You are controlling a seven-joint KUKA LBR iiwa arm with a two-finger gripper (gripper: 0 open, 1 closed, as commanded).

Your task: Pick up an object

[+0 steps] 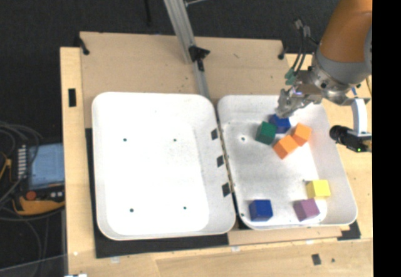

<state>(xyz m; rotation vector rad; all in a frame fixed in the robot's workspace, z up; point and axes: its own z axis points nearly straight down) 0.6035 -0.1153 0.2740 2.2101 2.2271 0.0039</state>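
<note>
My gripper hangs over the far part of the right bin, just above a blue block. That block sits against a green block. Two orange blocks lie side by side to the right of them. Near the bin's front edge are a second blue block, a purple block and a yellow block. Whether anything is between the fingers is hidden by the wrist.
The left bin lies beside the right one, with a row of dark clips along the shared edge. A slanted metal pole rises behind the bins. The wooden bench rim surrounds both bins.
</note>
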